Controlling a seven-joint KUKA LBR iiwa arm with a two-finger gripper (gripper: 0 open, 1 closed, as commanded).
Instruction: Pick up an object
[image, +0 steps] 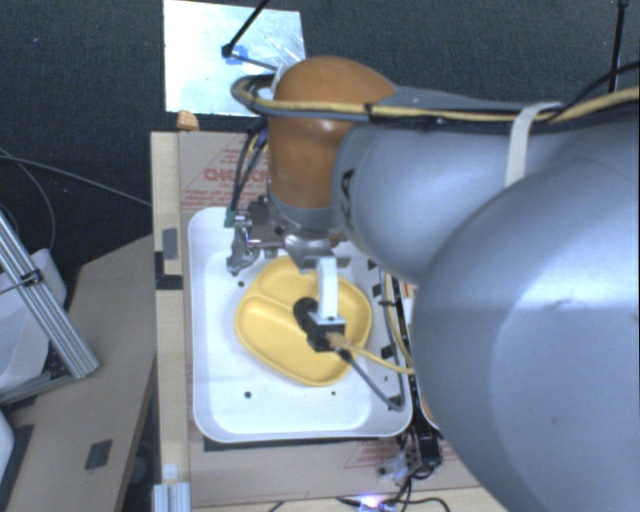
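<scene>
While the yellow dish (272, 335) lies in the middle of the white bin (215, 400), the gripper (242, 256) hangs over the dish's eleven o'clock rim; whether it is open or closed cannot be told. Brown cardboard (208, 178) shows beyond the bin's twelve o'clock edge.

Single camera fixed above surface (110, 300), looking down at slant. Arm (500, 250) enters from right, very near lens. White bin (215, 400) mid-frame.
</scene>
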